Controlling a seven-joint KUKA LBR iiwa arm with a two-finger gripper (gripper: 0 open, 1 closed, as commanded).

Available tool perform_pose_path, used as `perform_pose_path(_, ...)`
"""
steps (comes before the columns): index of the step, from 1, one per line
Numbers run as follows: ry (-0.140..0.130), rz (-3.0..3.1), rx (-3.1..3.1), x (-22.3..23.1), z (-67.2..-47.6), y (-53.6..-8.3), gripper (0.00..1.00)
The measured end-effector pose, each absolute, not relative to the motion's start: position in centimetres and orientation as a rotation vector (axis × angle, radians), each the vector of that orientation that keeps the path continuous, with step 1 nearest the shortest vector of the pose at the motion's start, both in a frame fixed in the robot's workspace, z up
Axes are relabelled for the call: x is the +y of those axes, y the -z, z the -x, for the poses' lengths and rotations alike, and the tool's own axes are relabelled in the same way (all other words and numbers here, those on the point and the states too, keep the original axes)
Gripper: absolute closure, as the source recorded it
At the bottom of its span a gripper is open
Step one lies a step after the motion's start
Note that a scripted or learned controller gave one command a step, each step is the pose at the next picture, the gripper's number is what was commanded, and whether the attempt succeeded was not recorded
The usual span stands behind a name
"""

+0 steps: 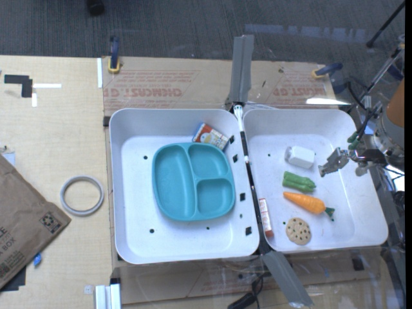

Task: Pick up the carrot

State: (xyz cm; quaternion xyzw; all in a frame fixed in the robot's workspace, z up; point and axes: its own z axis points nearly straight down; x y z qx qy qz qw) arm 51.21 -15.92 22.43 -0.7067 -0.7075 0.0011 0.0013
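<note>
One carrot (306,203) lies below the gripper (331,162).

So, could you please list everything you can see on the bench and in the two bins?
divided plate: one, teal, middle of the left bin
small carton: one, red and white, left bin, at the plate's far edge
white block: one, white, right bin, far part
green vegetable: one, green, right bin, just beyond the carrot
carrot: one, orange with green top, right bin, lying flat
cookie: one, tan, speckled, right bin, near edge
tape ring: one, pale grey, bench left of the bins
cardboard box: one, brown, bench's left edge
pincer: one, grey, over the right bin, beyond the carrot, apart from it
</note>
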Motion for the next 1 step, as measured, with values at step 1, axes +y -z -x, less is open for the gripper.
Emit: perform_pose_path(1, -0.002, 2.086, -2.346, -16.11, -47.68, -10.16, 0.0)
